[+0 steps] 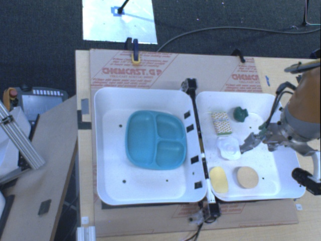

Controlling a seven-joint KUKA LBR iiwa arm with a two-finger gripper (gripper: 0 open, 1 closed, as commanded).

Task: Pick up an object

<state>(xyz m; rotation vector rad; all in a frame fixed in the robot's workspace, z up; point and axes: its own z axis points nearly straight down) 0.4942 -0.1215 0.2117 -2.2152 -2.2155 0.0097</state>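
In the right bin (pixel 261 192) lie several small objects: a pale yellow patterned block (pixel 221 123), a dark green lump (pixel 241 114), a clear white cup-like piece (pixel 229 148), a yellow oval (pixel 218 179) and a tan round disc (pixel 247 177). My gripper (pixel 249 143) reaches in from the right, low over the bin's middle. Its tip sits right beside the white piece, on that piece's right. I see nothing between the fingers.
The left bin (pixel 108 134) holds a blue divided plate (pixel 154 139). A black divider with clips (pixel 196 134) runs between the bins. The arm's grey body (pixel 303 119) covers the right bin's right side. A teach pendant (pixel 37 102) lies far left.
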